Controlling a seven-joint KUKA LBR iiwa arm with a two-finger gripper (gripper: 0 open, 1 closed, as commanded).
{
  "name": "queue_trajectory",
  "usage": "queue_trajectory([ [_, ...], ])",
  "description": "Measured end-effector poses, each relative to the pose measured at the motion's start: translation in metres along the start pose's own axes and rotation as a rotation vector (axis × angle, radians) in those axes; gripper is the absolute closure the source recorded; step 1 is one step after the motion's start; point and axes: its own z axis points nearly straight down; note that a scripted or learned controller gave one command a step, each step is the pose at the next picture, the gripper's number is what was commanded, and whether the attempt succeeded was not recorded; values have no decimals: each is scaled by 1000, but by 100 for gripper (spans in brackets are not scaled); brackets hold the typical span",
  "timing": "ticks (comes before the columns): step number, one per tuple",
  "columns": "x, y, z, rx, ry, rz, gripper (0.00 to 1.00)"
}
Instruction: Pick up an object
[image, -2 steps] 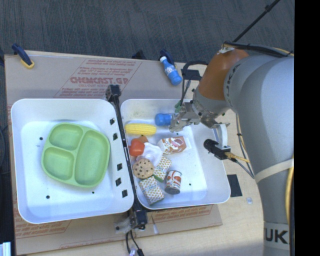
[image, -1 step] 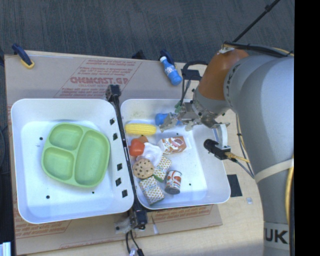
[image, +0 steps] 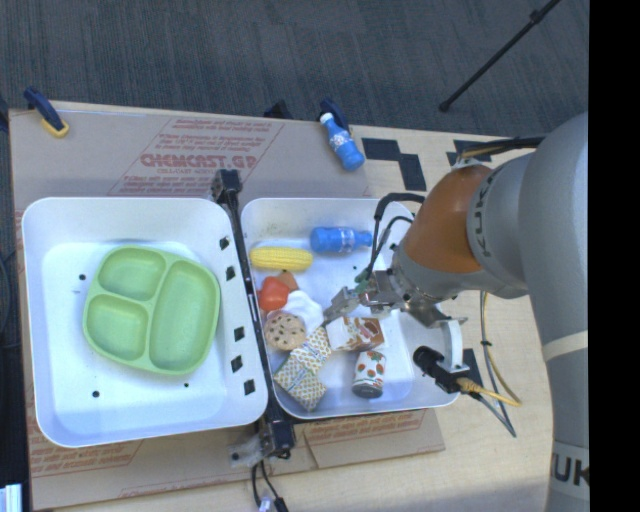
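My gripper (image: 350, 302) reaches down into the right bin (image: 420, 398), near its middle. Just below it lies a brown and white snack packet (image: 366, 331), and a small printed can (image: 369, 372) stands in front of that. To the gripper's left are a red toy vegetable (image: 274, 294), a cookie (image: 285, 329) and a checkered packet (image: 303, 374). A yellow corn cob (image: 281, 259) and a blue bottle (image: 339, 240) lie at the bin's far side. I see nothing between the fingers.
The left bin (image: 50, 400) holds a green divided plate (image: 152, 310). A blue clamp (image: 342, 140) sits on the cardboard behind the bins. The arm's grey and orange body (image: 470, 235) covers the right bin's right side.
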Motion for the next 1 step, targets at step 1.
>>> queue_trajectory([
  [1, 0, 1, -11, 0, -1, -5, 100],
])
